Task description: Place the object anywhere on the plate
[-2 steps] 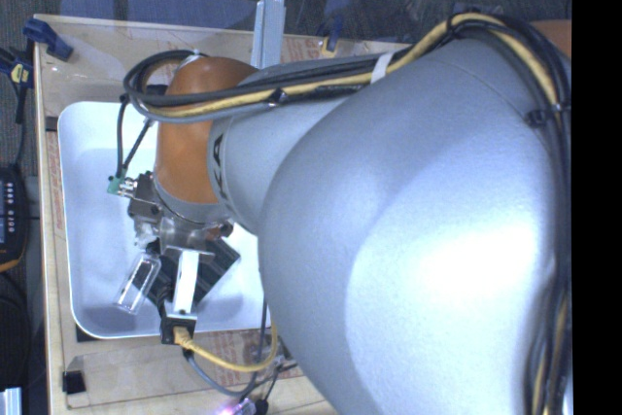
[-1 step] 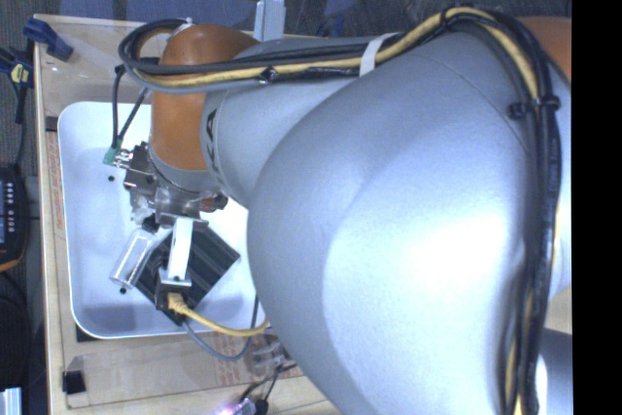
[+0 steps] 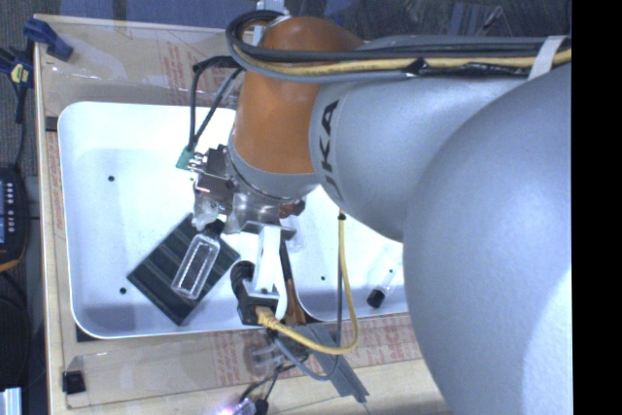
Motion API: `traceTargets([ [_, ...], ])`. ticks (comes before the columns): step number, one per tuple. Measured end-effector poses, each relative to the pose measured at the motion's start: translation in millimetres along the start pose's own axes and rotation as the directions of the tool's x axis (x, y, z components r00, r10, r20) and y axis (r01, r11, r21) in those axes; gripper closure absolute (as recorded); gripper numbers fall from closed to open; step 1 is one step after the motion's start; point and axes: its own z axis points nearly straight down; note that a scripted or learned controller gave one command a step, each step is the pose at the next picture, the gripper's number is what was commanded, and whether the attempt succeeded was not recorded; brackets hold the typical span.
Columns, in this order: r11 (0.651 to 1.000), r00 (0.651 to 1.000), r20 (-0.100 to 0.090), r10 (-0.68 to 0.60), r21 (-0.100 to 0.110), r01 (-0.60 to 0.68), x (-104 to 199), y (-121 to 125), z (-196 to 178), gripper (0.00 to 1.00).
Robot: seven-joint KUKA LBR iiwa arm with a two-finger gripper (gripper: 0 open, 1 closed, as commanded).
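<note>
End effector (image 3: 199, 259) low over the dark ribbed object (image 3: 165, 275) in the left bin (image 3: 87, 209). Grasp step, seemingly; finger state indiscernible. Next: secure, lift.

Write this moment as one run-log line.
arm: over left bin | gripper: above black plate | marker: in right bin | placement: not seen

a pale wooden table (image 3: 126, 49) carries two shallow white bins (image 3: 87, 209) side by side, the right one mostly hidden.
</note>
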Motion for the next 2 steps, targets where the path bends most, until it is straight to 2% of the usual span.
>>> traceTargets([
  [1,1.0,1.0,0.002,0.0,0.001,0.0,73,118,-47,1.0],
  [2,0.988,0.988,0.001,-0.155,0.002,0.155,13,78,-36,1.0],
])
